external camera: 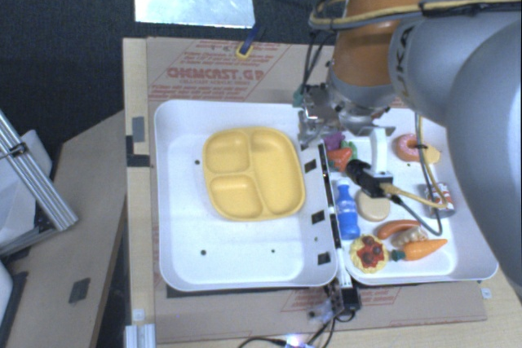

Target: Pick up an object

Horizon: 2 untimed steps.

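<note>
While the jaws [333, 144], state unclear, hang low, a strawberry [341, 155] lies just beside them.

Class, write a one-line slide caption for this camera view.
Arm's hand hovers over toy-food bin; yellow divided plate sits in left bin.

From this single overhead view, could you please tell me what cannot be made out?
- Pincer: the wrist hides its fingertips; open or shut is unclear.
- Right bin: the arm covers its upper right part.
- Toys under the wrist, near the red piece: partly hidden.
- Blue bottle: label too small to read.
</note>
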Tool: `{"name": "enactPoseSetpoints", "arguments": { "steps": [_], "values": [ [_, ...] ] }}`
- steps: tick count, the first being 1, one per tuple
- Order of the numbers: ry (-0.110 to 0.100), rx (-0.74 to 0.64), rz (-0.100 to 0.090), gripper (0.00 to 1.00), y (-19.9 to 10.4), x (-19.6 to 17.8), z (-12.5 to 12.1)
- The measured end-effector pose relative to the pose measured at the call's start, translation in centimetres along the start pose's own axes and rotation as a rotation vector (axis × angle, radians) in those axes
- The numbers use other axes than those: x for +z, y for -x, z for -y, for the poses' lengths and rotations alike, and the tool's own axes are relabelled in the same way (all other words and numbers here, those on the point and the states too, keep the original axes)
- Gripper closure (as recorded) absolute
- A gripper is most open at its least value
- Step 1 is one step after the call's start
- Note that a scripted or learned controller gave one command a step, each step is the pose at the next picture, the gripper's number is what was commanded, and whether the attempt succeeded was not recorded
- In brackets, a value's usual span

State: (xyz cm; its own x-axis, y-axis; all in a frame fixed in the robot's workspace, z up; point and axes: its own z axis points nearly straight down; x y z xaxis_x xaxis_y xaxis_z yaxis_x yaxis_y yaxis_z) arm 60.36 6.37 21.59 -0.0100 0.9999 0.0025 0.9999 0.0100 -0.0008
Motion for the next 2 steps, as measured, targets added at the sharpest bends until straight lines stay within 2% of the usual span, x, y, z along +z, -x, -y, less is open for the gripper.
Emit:
{"name": "enactPoseSetpoints", "arguments": {
  "steps": [2],
  "values": [
    [0.003,0.009,0.002,1.0,0.68,-0.28,-0.85]
  ]
}}
